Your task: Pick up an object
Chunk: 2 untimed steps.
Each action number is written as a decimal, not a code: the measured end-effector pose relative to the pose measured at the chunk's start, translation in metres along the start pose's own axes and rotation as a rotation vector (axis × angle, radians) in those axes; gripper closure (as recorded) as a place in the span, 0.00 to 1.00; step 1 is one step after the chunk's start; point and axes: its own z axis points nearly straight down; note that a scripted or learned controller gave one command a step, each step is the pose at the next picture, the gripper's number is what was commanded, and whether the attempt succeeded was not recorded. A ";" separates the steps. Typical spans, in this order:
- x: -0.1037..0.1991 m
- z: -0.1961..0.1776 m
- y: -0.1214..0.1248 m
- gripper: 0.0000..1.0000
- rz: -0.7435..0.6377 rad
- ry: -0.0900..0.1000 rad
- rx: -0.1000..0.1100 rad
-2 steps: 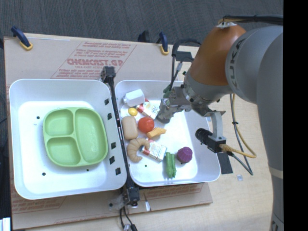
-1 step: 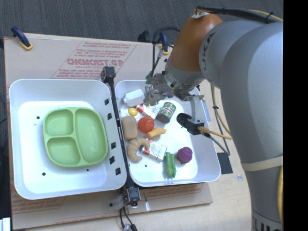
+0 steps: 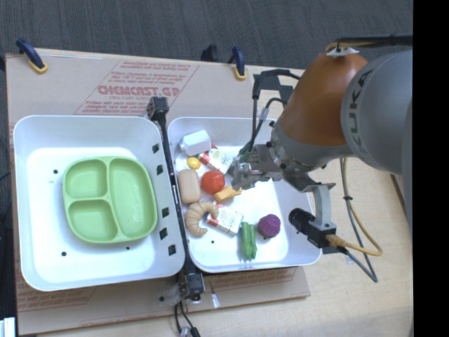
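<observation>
Two bins sit on the tabletop. One green tray. One tomato, one croissant, one purple fruit, one green vegetable, one white block, one bread roll.

The single camera sat fixed above the bench, looking down at a slant. It took in both white bins whole: the left bin lay toward the frame's left and the right bin at its middle. Dark floor showed beyond the left bin, along the top edge. The arm came in from the frame's right, looming large over the right bin, nearer the lens than the bins.
</observation>
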 end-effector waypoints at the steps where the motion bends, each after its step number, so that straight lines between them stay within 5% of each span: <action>1: 0.001 0.020 -0.028 1.00 -0.003 -0.001 0.000; 2: -0.060 0.068 0.017 1.00 -0.003 -0.002 0.000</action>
